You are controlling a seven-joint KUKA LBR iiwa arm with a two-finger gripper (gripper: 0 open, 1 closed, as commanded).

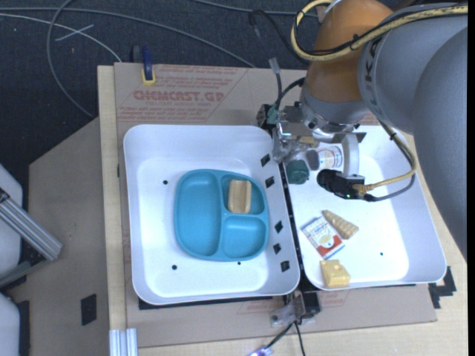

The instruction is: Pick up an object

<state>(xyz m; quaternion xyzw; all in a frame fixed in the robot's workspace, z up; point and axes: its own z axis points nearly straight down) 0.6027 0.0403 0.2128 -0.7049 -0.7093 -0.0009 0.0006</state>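
Note:
My gripper (pixel 295 153) hangs over the near-left corner of the right bin (pixel 415 221), close to the wall between the two bins. A small dark teal object (pixel 297 172) sits directly under its tip, and I cannot tell whether it is gripped. A white labelled bottle (pixel 331 157) lies just to the right of the gripper. Further forward in the right bin lie a tan cone (pixel 342 224), a white and red packet (pixel 320 236) and a yellow block (pixel 335 274).
The left bin (pixel 148 199) holds a blue divided plate (pixel 208 221) with a tan bread-like piece (pixel 239 196) in its upper right compartment. A black part with a yellow cable (pixel 343 184) hangs off the wrist over the right bin. The arm's bulk covers that bin's far right.

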